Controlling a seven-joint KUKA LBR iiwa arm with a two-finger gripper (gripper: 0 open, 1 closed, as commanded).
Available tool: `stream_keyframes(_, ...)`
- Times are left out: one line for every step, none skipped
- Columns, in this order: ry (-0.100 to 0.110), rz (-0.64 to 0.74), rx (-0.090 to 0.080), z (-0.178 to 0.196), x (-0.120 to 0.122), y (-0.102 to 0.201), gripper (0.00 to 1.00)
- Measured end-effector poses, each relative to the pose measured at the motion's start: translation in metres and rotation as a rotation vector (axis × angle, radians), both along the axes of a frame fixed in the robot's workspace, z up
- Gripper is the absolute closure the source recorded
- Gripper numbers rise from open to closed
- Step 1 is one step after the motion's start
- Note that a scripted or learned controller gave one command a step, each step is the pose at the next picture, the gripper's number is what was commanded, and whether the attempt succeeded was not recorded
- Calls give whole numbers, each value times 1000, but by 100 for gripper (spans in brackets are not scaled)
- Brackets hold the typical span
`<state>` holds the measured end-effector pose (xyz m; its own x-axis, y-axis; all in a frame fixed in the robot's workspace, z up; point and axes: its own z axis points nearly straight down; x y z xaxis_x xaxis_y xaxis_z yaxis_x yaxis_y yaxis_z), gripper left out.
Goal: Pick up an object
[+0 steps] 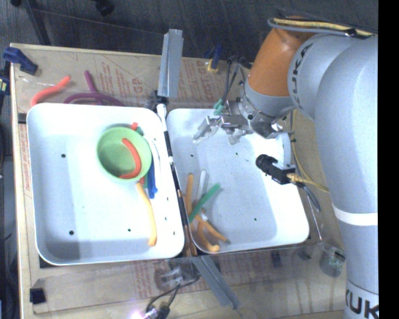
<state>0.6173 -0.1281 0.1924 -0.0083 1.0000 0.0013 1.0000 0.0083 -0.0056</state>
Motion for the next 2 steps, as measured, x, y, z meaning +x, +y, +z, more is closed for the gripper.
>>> stream_keyframes(-9, -60, -12, -98, -63, 15, 0)
stream_keyframes(-5, -53, -8, -89, -63, 18, 100)
